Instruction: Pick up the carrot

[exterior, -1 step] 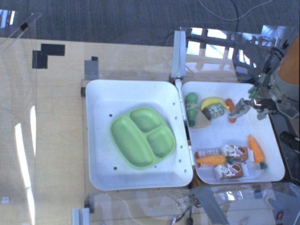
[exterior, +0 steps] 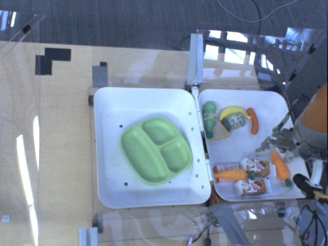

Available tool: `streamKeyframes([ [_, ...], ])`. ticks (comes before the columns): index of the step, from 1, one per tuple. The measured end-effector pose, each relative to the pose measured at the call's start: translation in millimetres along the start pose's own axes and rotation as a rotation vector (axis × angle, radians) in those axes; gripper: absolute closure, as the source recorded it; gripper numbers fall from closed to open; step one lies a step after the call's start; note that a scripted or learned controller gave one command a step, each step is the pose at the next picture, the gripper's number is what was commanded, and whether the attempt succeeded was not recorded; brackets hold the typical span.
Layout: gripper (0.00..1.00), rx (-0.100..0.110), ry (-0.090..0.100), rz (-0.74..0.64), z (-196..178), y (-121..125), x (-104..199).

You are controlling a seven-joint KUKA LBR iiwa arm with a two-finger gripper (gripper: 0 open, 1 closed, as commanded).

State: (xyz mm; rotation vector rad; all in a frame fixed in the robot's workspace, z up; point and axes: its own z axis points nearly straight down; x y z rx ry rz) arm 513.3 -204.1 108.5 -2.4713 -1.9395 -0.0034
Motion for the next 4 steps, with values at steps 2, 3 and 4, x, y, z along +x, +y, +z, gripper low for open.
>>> streamKeyframes([
  [2,1.00,-0.016,0.000,-0.021,8.1,3.8,8.0],
  [3,1.00,-0.020,0.001,-0.022,-2.7,5.4,9.3],
  [4,1.00,-0.004,-0.002,0.119,-72.3,-34.4,35.2],
])
